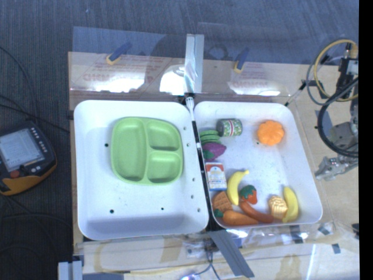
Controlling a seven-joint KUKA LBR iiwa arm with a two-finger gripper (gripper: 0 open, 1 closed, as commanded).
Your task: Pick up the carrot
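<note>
Carrot (240, 218) lies in the right bin's (303, 156) near corner, long axis running left–right, just beside a banana (235, 185). Gripper (335, 167) sits outside the bin's right wall — grasp state unreadable.

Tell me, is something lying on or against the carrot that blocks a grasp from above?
The carrot lies at the right bin's near wall. Its top looks clear, but a banana, a red toy and a brown item crowd its far side.
</note>
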